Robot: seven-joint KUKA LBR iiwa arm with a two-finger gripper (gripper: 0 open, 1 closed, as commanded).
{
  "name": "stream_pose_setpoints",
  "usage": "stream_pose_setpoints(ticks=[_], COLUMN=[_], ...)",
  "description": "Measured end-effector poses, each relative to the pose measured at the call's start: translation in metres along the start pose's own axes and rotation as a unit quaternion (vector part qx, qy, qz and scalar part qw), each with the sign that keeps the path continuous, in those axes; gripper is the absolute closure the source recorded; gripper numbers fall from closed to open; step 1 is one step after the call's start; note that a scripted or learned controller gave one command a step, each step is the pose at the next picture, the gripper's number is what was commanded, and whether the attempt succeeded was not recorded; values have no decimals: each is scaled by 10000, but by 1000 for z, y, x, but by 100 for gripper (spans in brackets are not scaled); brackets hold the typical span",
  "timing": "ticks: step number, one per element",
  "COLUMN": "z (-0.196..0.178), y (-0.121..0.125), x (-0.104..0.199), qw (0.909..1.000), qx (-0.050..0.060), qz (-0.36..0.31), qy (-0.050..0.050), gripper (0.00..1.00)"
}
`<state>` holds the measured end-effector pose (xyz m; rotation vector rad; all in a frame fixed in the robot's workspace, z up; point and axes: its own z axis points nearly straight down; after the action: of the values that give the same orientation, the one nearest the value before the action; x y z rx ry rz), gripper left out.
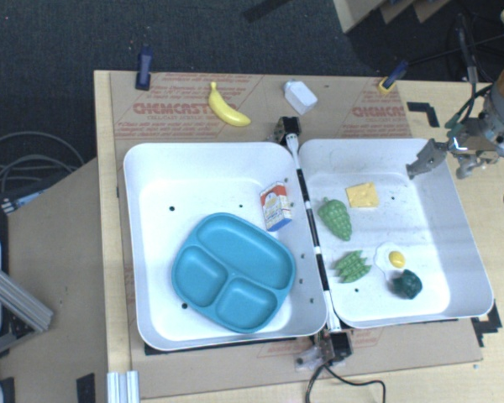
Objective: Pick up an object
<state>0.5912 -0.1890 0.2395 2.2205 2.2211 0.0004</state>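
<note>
The gripper (pixel 443 159) hung over the upper right rim of the right bin (pixel 454 233) with its fingers spread and nothing between them, so no object had been taken; the likely picks lay loose on that bin's floor, a yellow block (pixel 362 195), two green pieces (pixel 336 219) (pixel 351 266), a fried egg toy (pixel 391 258) and a dark green lump (pixel 406 285). The left bin (pixel 151 200) held a blue divided tray (pixel 233 271) and a small carton (pixel 275 206), its print too small to read, while the board (pixel 185 107) beneath read CHEMCAST in red, with a banana (pixel 227 107) lying on it

Two white bins (pixel 143 225), one blue tray (pixel 233 270), one small carton (pixel 275 206), one banana (pixel 226 107), six toy foods, counting the banana.
</note>
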Motion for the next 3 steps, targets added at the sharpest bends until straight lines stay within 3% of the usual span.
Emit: stream_pose_setpoints(ticks=[1,2,3], z=[83,148,138], y=[-27,-82,-81], x=[48,45,45], qw=[10000,10000,10000], qx=[14,14,-4], qz=[-5,6,9], qy=[6,6,0], gripper=[0,0,100])
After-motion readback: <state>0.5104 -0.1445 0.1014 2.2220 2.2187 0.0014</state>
